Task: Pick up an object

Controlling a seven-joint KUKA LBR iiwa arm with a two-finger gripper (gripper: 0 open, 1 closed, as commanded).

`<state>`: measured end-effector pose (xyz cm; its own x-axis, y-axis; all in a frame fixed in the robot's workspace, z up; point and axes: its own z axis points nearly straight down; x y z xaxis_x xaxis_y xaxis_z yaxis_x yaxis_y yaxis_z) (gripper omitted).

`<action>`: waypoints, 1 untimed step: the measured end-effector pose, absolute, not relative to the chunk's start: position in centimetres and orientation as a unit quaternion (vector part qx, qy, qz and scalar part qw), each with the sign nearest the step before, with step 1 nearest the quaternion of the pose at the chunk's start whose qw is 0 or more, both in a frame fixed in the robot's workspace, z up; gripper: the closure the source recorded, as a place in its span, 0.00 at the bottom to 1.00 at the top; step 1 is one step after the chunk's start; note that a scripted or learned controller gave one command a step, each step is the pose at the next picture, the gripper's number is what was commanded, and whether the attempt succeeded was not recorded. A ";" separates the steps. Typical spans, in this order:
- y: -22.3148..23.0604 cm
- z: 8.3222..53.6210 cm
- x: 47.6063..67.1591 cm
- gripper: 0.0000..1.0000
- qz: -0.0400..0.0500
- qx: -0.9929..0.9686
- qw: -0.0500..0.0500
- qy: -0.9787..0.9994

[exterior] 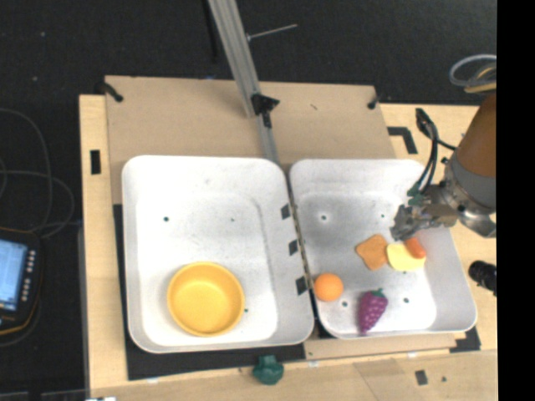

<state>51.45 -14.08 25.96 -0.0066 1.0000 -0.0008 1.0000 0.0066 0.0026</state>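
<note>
The right bin (334, 199) holds an orange flat piece (372, 251), a yellow item with an orange-red part (406, 256), an orange ball (328, 287) and a purple grape bunch (372, 309). My gripper (407, 225) hangs low over the right side of this bin, just above and touching close to the yellow item. Nothing shows between its fingers from this angle. The left bin (201, 199) holds a yellow bowl (206, 297).
A metal pole (242, 65) slants from the top down to the seam between the bins. A small green object (268, 370) lies on the bench in front of the bins. A tablet (12, 278) sits at the far left.
</note>
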 end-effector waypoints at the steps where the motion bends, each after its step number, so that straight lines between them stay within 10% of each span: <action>1: -8.9 26.7 52.4 1.00 0.002 0.704 0.001 0.710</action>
